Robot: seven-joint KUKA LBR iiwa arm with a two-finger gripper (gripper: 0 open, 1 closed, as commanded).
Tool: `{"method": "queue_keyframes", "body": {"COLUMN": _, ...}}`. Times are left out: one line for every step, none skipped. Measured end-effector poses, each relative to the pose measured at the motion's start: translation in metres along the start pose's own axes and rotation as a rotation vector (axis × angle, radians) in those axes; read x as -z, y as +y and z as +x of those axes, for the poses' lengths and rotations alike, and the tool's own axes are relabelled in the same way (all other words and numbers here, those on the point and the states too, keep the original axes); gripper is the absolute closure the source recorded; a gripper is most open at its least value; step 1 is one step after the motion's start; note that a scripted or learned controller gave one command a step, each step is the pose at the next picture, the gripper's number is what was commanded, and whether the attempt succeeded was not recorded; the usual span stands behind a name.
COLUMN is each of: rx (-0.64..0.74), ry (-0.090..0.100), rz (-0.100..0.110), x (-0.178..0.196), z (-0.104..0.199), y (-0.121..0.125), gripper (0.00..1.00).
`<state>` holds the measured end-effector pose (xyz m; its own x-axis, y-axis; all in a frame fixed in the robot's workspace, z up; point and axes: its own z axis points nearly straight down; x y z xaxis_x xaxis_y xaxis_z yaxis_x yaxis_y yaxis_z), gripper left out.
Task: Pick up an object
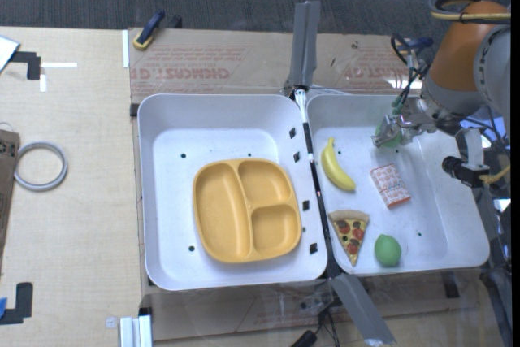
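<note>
Pizza slice and green ball lie near in right bin; banana and packet farther. Gripper hangs over far part, finger state unclear.

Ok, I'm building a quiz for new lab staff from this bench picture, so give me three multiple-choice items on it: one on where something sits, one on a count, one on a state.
1. Where is the yellow three-compartment plastic plate?
A. In the left white bin
B. In the right white bin
C. On the wooden bench top

2. How many objects lie in the right white bin?
A. Two
B. Four
C. Six

3. What is the state of the two-finger gripper?
A. Clamped on the banana
B. Above the far part of the right bin, no object seen between its fingers
C. Resting on the plate

Answers:
1 A, the plate lies inside the left bin.
2 B, a yellow banana, a small red-and-white packet, a toy pizza slice and a green round fruit.
3 B, the gripper sits up and to the right of the banana, apart from it.
</note>
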<state>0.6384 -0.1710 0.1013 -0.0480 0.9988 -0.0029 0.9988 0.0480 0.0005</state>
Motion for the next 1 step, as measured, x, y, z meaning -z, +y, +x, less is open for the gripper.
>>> {"method": "queue_keyframes", "body": {"rx": 0.152, "ry": 0.002, "rz": -0.001, "x": 0.1056, "z": 0.0701, "y": 0.0223, "gripper": 1.00}}
